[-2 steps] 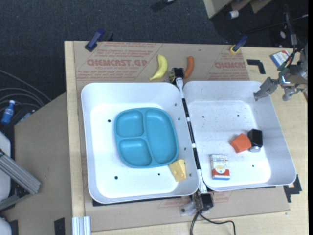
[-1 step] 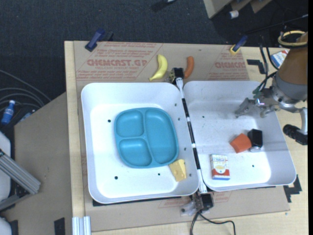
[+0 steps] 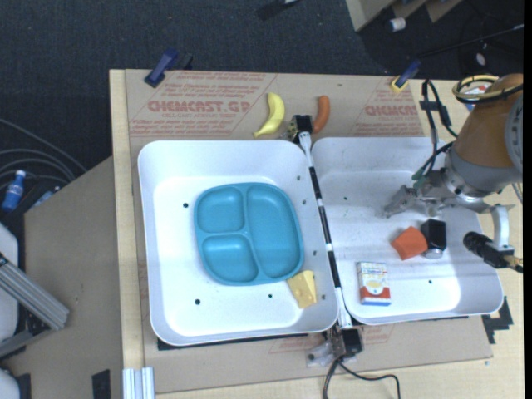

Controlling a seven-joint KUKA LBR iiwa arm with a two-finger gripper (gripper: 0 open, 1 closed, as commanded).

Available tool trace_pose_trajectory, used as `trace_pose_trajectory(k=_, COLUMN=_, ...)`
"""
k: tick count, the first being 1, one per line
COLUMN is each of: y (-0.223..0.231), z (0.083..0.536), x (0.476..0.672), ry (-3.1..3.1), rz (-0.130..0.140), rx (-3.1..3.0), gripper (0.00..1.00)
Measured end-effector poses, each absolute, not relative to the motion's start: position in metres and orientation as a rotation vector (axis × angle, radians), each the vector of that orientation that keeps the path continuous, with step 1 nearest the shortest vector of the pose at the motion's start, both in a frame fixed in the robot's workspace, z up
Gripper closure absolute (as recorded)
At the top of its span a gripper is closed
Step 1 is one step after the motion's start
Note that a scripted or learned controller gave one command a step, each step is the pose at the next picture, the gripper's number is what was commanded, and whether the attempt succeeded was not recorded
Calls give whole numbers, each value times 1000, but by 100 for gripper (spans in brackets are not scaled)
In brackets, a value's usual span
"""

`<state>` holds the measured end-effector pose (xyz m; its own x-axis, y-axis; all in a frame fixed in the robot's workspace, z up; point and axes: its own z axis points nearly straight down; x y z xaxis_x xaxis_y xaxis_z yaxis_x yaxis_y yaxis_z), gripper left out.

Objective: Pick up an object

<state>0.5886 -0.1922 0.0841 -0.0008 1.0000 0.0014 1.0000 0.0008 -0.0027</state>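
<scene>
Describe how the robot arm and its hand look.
The grey KUKA arm carries a broad orange band above the wrist. Black cables loop beside it. Its hand is dark, below a pale metal linkage.

A blue divided plate (image 3: 248, 233) lies in the left bin (image 3: 166, 181); the gripper (image 3: 432, 238) hangs beside an orange block (image 3: 409, 243) in the right bin (image 3: 357, 165).

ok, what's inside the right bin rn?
The right bin holds an orange block, a small carton and a dark object beside the block. The gripper hangs over the bin, hiding the floor beneath.
</scene>
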Motion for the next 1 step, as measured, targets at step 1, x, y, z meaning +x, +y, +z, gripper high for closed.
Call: trace_pose_trajectory(k=1, y=-148, z=85, x=634, ry=-2223, rz=-3, rx=-2219, gripper=0)
